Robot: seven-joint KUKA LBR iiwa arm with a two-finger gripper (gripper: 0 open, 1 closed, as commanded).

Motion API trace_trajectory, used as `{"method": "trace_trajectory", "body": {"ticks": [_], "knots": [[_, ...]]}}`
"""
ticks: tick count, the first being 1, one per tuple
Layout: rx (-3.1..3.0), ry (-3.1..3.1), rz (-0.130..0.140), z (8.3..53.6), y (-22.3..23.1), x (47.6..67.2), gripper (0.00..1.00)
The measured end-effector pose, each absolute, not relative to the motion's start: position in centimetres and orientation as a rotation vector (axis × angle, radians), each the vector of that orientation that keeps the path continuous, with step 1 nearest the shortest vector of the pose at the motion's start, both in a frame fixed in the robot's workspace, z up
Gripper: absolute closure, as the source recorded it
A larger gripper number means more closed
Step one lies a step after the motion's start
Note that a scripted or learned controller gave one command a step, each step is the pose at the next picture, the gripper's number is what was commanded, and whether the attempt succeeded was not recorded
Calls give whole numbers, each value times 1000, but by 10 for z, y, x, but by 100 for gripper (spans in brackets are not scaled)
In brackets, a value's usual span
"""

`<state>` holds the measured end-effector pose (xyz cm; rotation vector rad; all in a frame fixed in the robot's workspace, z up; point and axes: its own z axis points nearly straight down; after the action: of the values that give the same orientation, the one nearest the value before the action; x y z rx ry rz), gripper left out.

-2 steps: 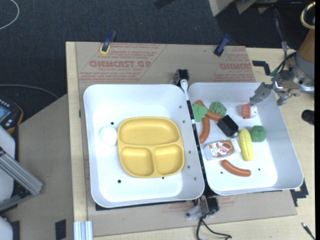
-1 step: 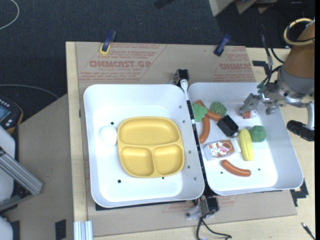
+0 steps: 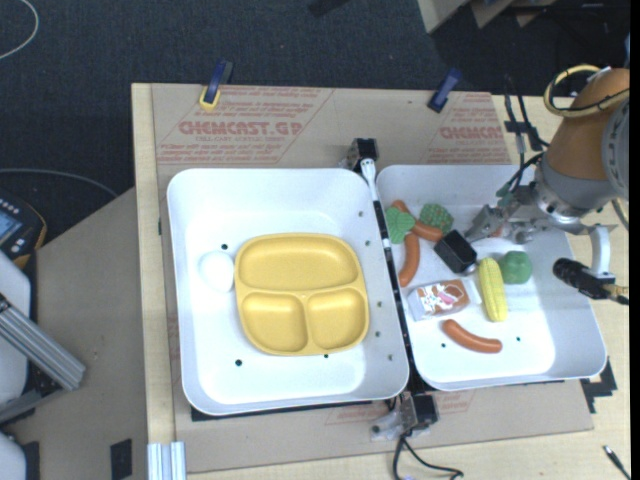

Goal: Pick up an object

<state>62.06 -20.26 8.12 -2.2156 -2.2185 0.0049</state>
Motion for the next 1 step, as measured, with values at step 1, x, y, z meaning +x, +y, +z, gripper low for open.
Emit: {"method": "trace_trajectory", "body": {"ticks": [1], "knots": [[-2220, -2225, 0, 96, -203, 623, 100]]}}
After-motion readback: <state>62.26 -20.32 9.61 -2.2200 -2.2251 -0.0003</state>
